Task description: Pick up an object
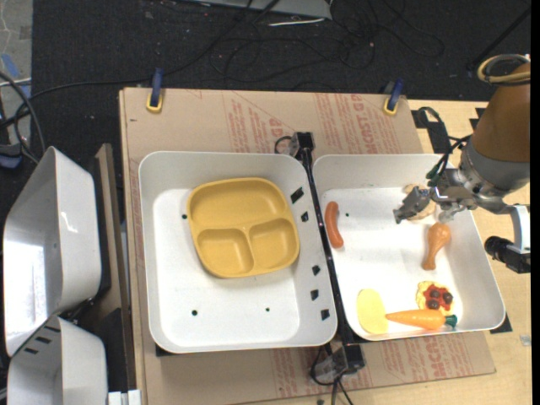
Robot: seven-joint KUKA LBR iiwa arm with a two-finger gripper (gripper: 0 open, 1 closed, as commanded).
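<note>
Cardboard covers the bench under two glossy white bins. One left bin holds one yellow three-section plastic tray. One right bin holds five smooth toy foods: sausage, drumstick, carrot, yellow oval, pizza slice. One gripper hovers above the drumstick, fingers parted, holding nothing.

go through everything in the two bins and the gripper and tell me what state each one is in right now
yellow divided plate: upright, flat in the left bin.
hot dog: lying by the right bin's left wall.
drumstick: lying loose.
yellow slice: lying flat.
carrot: on its side.
pizza piece: lying flat.
gripper: over the right bin, holding nothing.
</note>
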